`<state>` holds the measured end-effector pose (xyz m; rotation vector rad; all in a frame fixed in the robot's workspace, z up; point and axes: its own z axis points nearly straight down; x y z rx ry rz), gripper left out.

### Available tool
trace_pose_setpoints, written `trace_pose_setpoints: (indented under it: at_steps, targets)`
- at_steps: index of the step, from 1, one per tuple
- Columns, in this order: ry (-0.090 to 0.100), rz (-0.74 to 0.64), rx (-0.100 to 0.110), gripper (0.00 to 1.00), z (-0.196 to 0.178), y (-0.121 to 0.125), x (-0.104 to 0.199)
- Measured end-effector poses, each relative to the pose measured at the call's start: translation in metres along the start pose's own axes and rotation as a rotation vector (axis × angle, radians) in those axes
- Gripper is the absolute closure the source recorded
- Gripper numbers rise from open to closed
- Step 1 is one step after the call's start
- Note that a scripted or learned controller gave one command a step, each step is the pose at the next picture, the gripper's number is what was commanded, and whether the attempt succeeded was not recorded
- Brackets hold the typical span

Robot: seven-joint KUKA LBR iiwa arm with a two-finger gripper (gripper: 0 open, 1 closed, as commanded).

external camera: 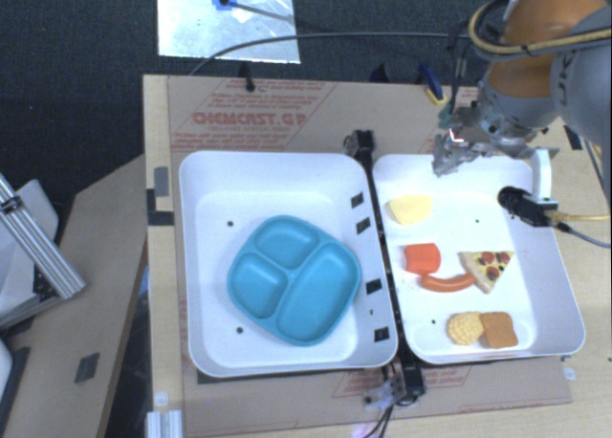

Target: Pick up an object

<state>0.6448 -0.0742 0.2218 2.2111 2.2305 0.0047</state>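
Nearest us a cookie beside a waffle, then pizza slice, sausage, red block, yellow cheese piece in right bin, tool above its far edge, grip state we cannot tell, blue divided plate in left bin.

- I count two white bins on the worktop.
- One blue divided plate.
- Six toy foods: yellow piece, red piece, sausage, pizza slice, waffle, brown biscuit.
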Motion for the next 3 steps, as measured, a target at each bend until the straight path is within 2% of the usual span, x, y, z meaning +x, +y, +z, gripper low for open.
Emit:
trace_pose_setpoints:
  at_steps: [1,3]
  targets:
    - [0.001,-0.001,0.002,1.00,-0.006,-0.012,0.050]
    - [0.001,-0.002,0.004,1.00,-0.009,-0.055,0.162]
